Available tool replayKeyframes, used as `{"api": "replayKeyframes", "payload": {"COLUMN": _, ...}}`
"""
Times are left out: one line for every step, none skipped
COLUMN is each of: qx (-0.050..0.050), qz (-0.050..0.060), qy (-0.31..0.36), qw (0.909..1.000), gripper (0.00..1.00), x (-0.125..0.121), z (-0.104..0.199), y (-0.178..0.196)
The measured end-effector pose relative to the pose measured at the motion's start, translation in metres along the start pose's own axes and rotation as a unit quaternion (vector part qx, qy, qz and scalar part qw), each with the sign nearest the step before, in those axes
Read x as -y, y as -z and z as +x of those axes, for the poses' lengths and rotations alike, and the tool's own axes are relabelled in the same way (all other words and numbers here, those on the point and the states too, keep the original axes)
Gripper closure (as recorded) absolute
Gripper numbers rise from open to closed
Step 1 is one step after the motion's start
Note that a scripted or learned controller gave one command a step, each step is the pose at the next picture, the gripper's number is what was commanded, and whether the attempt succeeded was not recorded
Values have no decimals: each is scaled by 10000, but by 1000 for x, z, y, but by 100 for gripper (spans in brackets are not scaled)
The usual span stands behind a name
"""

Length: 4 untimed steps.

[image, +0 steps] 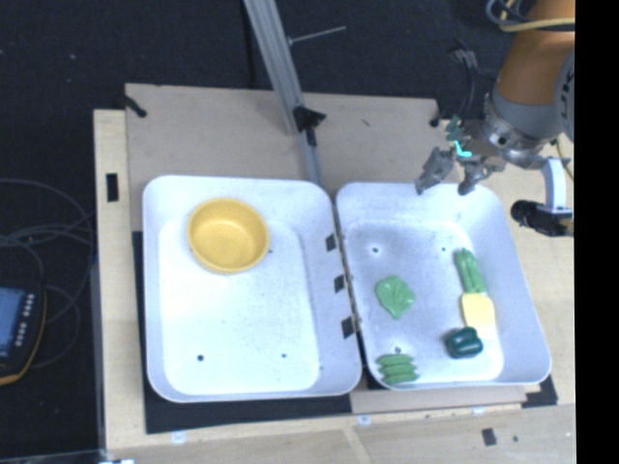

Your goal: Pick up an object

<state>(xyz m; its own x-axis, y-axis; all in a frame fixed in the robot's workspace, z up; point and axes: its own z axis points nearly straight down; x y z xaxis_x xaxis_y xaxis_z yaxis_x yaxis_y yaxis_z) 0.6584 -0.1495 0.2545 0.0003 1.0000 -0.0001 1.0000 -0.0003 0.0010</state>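
A yellow bowl (228, 235) sits in the left bin (174, 356). In the right bin (426, 211) lie a green leaf (395, 296), a green pod (397, 365), a corn cob (473, 293) and a dark green pepper (463, 342). Above that bin's far edge, the pincer (449, 182) hangs open, holding nothing.

No legible text, label, brand, number or sign is to be found; the screen of the handheld device (16, 322) at the left edge is lit blue, but nothing on it can be read
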Motion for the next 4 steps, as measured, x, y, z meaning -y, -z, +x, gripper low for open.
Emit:
{"api": "replayKeyframes", "payload": {"qx": 0, "qz": 1, "qy": 0, "qw": 10000, "gripper": 0, "x": 0, "z": 0, "y": 0}}
{"api": "replayKeyframes", "payload": {"qx": -3, "qz": 27, "qy": 0, "qw": 10000, "gripper": 0, "x": 0, "z": 1, "y": -63}}
{"api": "replayKeyframes", "payload": {"qx": 0, "qz": 24, "qy": -3, "qw": 10000, "gripper": 0, "x": -4, "z": -7, "y": -109}}
{"api": "replayKeyframes", "payload": {"qx": -1, "qz": 21, "qy": -1, "qw": 10000, "gripper": 0, "x": -3, "z": -7, "y": -156}}
